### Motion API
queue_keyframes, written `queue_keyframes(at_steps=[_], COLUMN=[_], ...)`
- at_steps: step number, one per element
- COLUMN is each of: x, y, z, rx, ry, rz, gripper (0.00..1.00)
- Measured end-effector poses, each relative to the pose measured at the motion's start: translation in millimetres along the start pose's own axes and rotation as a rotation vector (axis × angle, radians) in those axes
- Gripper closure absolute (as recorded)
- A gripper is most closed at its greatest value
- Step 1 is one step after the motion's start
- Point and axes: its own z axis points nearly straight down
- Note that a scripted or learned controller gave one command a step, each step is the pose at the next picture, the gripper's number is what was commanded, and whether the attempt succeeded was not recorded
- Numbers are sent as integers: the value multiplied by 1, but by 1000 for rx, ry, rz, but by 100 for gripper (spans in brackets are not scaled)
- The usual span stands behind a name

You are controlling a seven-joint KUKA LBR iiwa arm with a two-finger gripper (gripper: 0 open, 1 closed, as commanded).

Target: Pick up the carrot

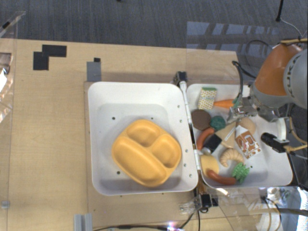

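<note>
Reaching into the right bin (pixel 287 170) from three o'clock, the grey arm (pixel 288 81) has its end effector (pixel 239 110) low at the carrot's (pixel 224 103) thick end. Whether its grasping parts are apart or together I cannot tell. The carrot lies at the bin's twelve o'clock edge, between a dotted yellow packet (pixel 207 98) at its nine o'clock and the end effector. Crowding is the risk: a brown round piece (pixel 201 118) and a teal piece (pixel 217 122) lie just at six o'clock, so a slightly off closure could nudge the carrot away or catch a neighbour.
</note>
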Motion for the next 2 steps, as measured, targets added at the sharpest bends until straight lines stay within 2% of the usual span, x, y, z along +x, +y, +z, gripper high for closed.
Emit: queue_keyframes(at_steps=[1, 2], x=[0, -12], y=[0, 43], z=[0, -178], rx=[0, -12], ry=[0, -5], rz=[1, 64], gripper=[0, 0])
